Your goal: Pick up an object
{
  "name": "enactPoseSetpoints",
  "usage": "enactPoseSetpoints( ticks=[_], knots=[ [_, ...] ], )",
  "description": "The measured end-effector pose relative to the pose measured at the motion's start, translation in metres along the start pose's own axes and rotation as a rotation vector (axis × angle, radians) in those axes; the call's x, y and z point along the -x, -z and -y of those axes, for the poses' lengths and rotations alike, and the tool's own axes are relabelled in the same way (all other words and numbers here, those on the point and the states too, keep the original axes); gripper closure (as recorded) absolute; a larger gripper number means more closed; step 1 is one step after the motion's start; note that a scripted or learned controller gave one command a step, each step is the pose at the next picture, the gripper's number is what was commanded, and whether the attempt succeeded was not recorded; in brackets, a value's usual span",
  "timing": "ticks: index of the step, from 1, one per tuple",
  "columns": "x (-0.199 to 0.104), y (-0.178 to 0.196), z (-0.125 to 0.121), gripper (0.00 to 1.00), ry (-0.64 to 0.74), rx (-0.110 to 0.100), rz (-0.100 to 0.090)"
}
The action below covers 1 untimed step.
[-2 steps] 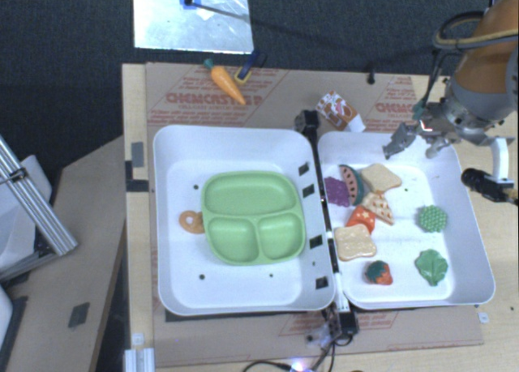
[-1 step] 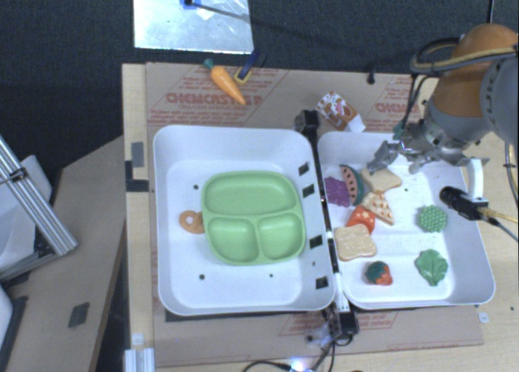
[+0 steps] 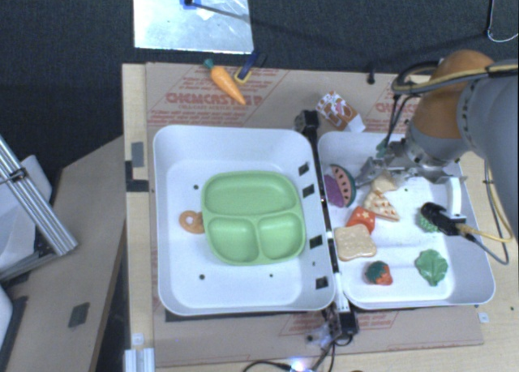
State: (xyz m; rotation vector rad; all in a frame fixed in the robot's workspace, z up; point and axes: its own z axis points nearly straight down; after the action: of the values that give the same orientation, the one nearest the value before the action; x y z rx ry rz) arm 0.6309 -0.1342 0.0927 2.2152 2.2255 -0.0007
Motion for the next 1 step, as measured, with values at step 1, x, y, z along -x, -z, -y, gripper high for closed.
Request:
enactPoseSetpoints(
  ticks=[1],
  knots=[
    [0.0015,-0.0035,-0.0031,0.00,-0.001,0.009,0.004]
  ],
)
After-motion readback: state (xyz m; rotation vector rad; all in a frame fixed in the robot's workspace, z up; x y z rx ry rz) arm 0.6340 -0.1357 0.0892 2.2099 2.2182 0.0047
